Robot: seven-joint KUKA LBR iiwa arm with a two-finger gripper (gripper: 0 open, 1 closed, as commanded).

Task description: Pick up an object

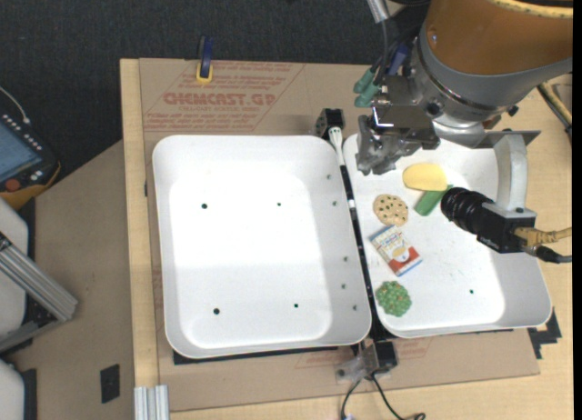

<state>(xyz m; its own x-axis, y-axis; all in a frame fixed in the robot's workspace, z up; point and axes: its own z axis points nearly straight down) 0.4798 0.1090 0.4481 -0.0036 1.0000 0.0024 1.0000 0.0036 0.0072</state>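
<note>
I'm looking over two white bins (182, 191): a yellow piece (425, 175), a green block (429, 202), a tan cookie (390, 208) (dark-speckled), a red-white-blue packet (396, 250), a bumpy green ball (394, 297).

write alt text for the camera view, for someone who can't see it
A grey and orange robot arm's end effector hangs over the top left corner of the right white bin, which holds a yellow piece, a cookie, a small packet and a green clump. The left white bin sits beside it.
</note>
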